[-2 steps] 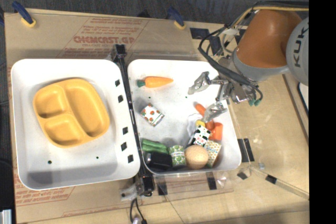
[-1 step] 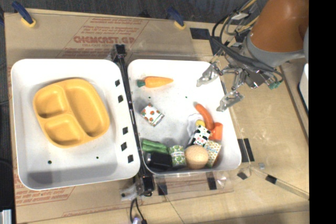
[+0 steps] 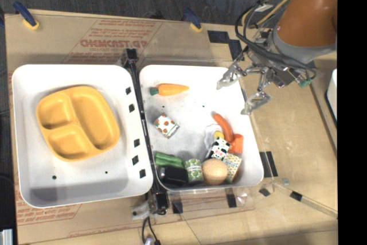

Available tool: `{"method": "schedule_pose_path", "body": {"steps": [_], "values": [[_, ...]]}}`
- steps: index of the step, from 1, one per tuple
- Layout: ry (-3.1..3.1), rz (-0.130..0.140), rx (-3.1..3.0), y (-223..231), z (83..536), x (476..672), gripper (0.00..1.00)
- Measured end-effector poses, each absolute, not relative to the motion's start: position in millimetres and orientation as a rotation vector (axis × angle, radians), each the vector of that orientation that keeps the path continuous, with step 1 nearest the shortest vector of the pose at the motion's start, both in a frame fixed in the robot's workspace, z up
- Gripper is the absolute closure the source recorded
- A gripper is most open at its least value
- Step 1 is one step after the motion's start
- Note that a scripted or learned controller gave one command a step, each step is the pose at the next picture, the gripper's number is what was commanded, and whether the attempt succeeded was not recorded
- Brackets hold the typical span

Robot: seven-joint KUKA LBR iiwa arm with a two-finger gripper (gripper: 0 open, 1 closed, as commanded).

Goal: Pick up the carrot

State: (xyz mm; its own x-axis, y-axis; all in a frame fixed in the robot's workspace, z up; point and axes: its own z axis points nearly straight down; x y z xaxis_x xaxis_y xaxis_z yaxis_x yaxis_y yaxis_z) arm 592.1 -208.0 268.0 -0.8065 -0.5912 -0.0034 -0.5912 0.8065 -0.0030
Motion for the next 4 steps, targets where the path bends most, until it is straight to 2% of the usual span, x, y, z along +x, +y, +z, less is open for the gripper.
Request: {"method": "schedule_pose_path", "body": {"steps": [1, 2, 3, 4], "values": [[3.011, 0.011, -0.919, -208, 170, 620.0, 0.00], [2.996, 0.002, -0.933, -183, 93, 632.0, 0.00], [3.058, -0.008, -0.764, -134, 94, 655.3, 0.00], [3.166, 0.004, -0.107, -124, 91, 645.6, 0.00]]}}
